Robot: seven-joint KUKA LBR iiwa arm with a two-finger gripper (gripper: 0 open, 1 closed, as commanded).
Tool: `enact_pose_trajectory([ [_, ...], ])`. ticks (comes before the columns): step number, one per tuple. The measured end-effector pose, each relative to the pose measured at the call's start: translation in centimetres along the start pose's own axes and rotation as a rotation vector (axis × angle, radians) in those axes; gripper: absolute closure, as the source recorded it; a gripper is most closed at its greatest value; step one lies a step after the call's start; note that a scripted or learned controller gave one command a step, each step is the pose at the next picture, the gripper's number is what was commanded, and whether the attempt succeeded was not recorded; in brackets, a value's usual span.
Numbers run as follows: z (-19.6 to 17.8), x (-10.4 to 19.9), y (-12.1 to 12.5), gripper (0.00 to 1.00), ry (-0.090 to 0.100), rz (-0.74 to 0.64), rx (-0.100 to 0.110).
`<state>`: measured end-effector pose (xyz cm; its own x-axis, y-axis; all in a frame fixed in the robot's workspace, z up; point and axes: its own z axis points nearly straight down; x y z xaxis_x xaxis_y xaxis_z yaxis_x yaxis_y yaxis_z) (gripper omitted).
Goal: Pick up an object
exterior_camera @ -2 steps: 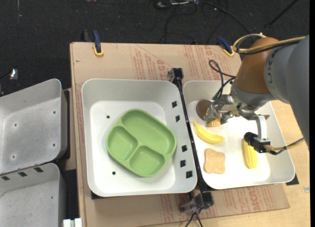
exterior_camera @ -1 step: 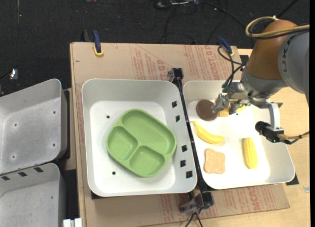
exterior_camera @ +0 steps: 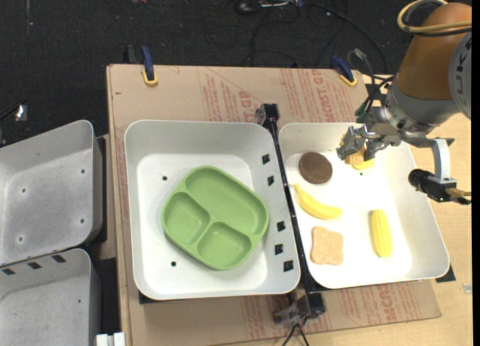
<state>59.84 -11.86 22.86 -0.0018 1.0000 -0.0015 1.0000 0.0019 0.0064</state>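
From the camera view above the bench, two white bins sit side by side. The left bin [exterior_camera: 142, 187] holds a green divided plate [exterior_camera: 215, 218] lying flat near its middle. The right bin [exterior_camera: 427, 251] holds the loose items: a brown round disc [exterior_camera: 316, 167] toward the far left, a banana [exterior_camera: 318, 203] just near of it, a tan cracker-like square [exterior_camera: 327, 245] nearer still, and a yellow corn cob [exterior_camera: 380, 233] to the right of that square.

The arm [exterior_camera: 431, 59] reaches in from the right, and the gripper [exterior_camera: 358, 147] is low over the far part of the right bin, just right of the brown disc. A small yellow item [exterior_camera: 363, 161] lies directly under its tip, partly hidden. Whether the tool is wide, narrow or closed on that piece cannot be told from here.

As a judgement, the pick is at the reach or grasp stage: nothing is visibly lifted clear of the bin floor, so securing and raising an item is left to do.
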Motion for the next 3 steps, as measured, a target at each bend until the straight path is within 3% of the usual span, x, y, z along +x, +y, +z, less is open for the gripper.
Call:
enact_pose_trajectory([
  [1,-4.4,0.0,0.1,1.00,0.000,-0.001,0.001],
  [3,-1.7,9.1,-3.9,1.00,0.002,-0.004,0.010],
])
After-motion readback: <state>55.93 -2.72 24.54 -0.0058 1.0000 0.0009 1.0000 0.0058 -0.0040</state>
